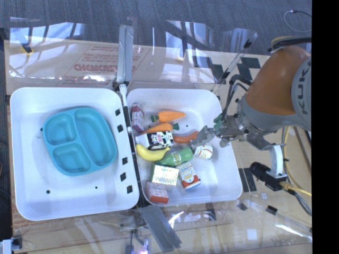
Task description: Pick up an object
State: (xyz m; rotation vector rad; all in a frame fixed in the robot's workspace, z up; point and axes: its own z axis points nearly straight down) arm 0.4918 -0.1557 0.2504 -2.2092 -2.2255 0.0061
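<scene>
Reaching into the right-hand white bin (225,165), the tool (204,135) hovers low at the heap's right edge, between a small cream round tub (204,152) and an orange plastic carrot (185,138). Its grip state I cannot tell. Approach step, I'd say; next comes a short descent onto one item.

I see a blue divided plate (79,140) in the left white bin (24,194).
It has three compartments and lies flat.
</scene>
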